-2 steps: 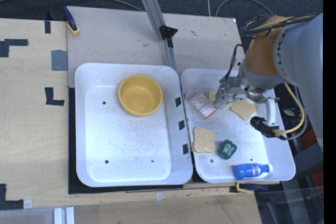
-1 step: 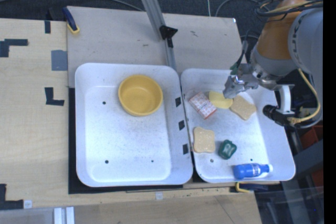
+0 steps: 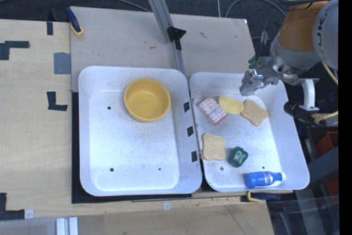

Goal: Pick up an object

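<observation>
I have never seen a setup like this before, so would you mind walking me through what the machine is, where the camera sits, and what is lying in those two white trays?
The picture comes from one fixed camera above the bench, looking down at a slant. The grey and orange machine at the right is a robot arm, and the metal piece at its end is its gripper, a two-finger claw meant to pick things up. It hangs over the back edge of the right bin, and nothing shows between its fingers.

The left bin holds a yellow bowl. The right bin holds several small items: a pink and white box, a pale yellow piece, two toast-like slices, a small dark green object, and a blue bottle lying on its side near the front edge.
</observation>
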You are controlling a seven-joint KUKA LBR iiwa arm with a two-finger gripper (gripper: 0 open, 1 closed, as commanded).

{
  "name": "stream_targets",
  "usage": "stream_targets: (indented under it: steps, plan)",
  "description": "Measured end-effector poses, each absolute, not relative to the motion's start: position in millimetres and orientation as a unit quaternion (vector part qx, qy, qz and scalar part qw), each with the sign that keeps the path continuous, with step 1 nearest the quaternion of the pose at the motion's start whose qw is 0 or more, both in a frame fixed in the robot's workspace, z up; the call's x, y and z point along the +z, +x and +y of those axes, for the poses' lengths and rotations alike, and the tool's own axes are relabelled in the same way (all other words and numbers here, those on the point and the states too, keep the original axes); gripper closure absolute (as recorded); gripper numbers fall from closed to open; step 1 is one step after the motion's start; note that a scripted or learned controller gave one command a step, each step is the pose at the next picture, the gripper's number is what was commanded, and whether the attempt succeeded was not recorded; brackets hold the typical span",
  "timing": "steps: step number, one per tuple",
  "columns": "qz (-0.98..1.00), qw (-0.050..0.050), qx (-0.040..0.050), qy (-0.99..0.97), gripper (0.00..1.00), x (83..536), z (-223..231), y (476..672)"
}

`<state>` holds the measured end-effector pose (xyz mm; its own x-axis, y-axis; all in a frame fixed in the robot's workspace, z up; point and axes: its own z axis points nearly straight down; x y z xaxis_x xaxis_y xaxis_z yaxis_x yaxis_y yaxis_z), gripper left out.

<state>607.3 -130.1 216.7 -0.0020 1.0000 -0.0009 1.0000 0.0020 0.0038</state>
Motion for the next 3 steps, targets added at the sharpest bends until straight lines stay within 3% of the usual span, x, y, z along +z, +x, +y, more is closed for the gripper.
stream_targets:
  steps: [1, 3]
  plan:
    - [0.708, 0.002, 0.0011, 0.706, 1.00, 260, -130, 608.3]
    - [0.709, -0.001, -0.0002, 0.705, 1.00, 265, -21, 589.2]
